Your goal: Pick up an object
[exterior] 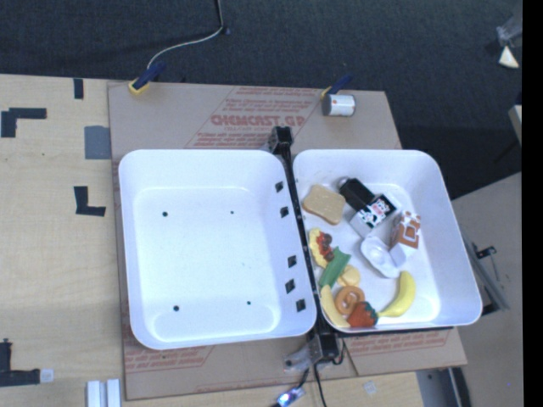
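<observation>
Toys crowd the right bin (441,227): bread slice (323,203), banana (402,296), black-and-white box (368,205) near centre. Hand's state cannot be told. Best target: the banana, lying apart by the near wall, approached from above.

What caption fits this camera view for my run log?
Right bin holds toy foods, among them a bread slice and a banana, beside the left bin on the bench.

bench (51,253) | cardboard sheet (254,117) | two white bins (136,253)
</observation>
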